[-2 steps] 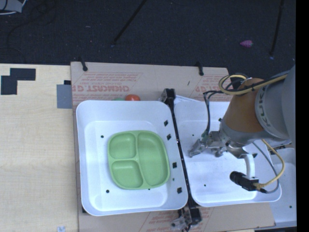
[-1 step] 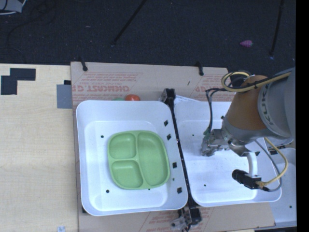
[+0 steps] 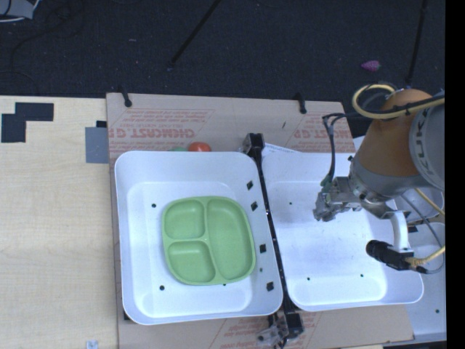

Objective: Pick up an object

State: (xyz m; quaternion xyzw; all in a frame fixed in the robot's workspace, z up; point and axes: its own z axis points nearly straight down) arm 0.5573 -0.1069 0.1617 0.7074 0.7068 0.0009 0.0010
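The arm has to go where there is something to pick up, and the best thing to try is the green plate (image 3: 209, 240), which lies flat in the left bin (image 3: 138, 187) (it has three little sections). A flat plate is hard to pinch from the top, so the arm would do well to come down over its rim and squeeze one edge. The gripper (image 3: 328, 208) hangs over the right bin (image 3: 341, 293), in the right middle of the picture, and it is too small and dark to tell if its fingers are spread or pressed together. The plate is well apart from it, lower left, past the wall between the bins. A small red thing (image 3: 199, 147) sits behind the left bin
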